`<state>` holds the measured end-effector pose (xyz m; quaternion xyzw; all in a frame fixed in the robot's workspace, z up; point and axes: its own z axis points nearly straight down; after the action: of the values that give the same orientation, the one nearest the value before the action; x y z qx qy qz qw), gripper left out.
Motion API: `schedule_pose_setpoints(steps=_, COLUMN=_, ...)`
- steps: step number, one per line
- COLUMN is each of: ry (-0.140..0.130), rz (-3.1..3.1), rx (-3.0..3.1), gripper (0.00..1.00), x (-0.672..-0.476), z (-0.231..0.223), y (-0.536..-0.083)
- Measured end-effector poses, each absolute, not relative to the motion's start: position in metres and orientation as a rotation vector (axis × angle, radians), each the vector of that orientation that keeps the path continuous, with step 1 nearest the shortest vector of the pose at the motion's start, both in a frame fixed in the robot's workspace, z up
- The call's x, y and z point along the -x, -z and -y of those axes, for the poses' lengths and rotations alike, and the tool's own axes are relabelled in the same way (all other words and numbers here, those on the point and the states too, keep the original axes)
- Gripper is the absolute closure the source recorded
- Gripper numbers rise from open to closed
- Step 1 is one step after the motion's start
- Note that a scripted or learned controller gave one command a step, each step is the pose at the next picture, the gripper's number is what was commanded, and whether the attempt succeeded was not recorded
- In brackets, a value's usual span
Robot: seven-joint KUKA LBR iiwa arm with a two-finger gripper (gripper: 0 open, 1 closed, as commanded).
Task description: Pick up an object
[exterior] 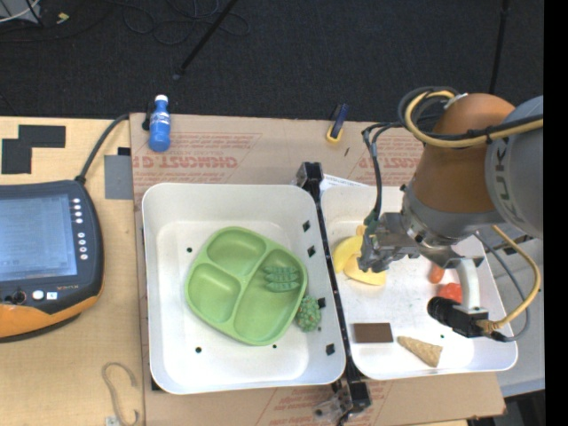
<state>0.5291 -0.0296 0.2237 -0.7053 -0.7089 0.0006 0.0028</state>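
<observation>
The gripper (pixel 373 252) was low in the right bin (pixel 499 357), close to that bin's left wall and about midway along it, right over a yellow piece (pixel 347 256). The gripper's dark body covered the middle of the yellow piece, so that only its left lobe and its near rim showed; its full shape could not be made out. Whether the gripper was spread, pressed together or pinching the yellow piece could not be told from above, and nothing was plainly seen held in it. The arm (pixel 461 167) reached in over the right bin's far right corner and hid much of the floor there. A red piece (pixel 450 290) peeped out beneath the arm towards the right wall, partly covered and too cut off to name. Along the near edge of the right bin lay a brown block (pixel 372 333), flat, and just to its right a tan wedge (pixel 421 351), the two apart.

In the left bin (pixel 169 328) a green divided plate (pixel 217 284) lay in the middle. A small green toy (pixel 282 278) sat in the plate's right compartment, and a second green toy (pixel 309 313) rested at the plate's near right rim; both were too small to identify. On the bench behind the left bin's far left corner stood a blue bottle (pixel 160 124)
</observation>
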Motion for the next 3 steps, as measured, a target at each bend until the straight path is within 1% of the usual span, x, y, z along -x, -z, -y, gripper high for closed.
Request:
schedule_pose_setpoints(steps=1, ry=-0.003, rz=2.222, rx=2.214, gripper=1.00, x=-0.522, z=-0.014, y=-0.221)
schedule_pose_setpoints(steps=2, ry=-0.001, rz=2.223, rx=2.214, gripper=1.00, x=-0.519, z=-0.058, y=-0.231)
schedule_pose_setpoints(steps=3, ry=-0.007, rz=2.221, rx=2.215, gripper=1.00, x=-0.518, z=-0.088, y=-0.217)
